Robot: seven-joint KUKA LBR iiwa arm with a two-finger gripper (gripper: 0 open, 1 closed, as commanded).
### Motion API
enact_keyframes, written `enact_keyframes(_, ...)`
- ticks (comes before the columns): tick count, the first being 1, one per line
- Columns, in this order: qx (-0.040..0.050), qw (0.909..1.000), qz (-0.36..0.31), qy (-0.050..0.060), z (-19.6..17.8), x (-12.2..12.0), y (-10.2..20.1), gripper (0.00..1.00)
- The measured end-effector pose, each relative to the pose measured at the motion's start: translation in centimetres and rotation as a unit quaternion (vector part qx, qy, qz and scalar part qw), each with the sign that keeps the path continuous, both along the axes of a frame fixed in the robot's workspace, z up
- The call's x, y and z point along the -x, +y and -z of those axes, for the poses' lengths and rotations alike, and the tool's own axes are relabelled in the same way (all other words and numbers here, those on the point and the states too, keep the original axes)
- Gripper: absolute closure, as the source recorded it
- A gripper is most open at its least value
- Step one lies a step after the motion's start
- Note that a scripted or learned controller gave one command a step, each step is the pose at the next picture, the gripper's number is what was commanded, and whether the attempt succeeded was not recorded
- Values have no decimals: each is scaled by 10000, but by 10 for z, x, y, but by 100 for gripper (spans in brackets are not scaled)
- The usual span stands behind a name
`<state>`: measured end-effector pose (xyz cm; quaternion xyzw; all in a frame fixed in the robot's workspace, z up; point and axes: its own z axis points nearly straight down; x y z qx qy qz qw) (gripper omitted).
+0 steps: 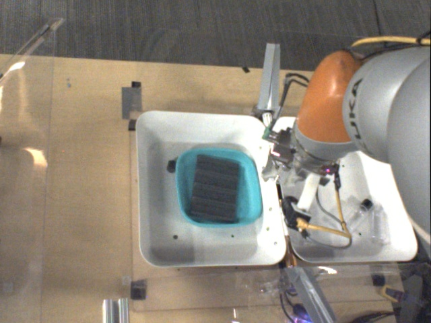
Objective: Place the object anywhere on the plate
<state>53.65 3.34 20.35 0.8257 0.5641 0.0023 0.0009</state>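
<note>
A teal plate point(252, 192) lies in the middle of the left bin point(155, 241). A dark grey ribbed block point(215, 187) rests flat on it, near the centre, with its long side running front to back. My gripper point(280, 161) hangs over the divider between the two bins, just right of the plate's right rim and apart from the block. The grey wrist and orange band above it hide most of it.
A small dark thing point(172, 165) sits against the plate's left rim. The right bin point(394, 251) holds a small clear piece with a dark end point(366, 205). The arm covers most of that bin's left half.
</note>
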Motion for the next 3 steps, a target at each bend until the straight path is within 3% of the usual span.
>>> enact_keyframes(1, -1, 10000, 3, 1, 0, 0, 0, 0)
enact_keyframes(2, 15, 9994, -344, -24, -89, -2, -100, 0)
enact_keyframes(3, 34, 9974, -725, -38, -158, -66, -187, 0)
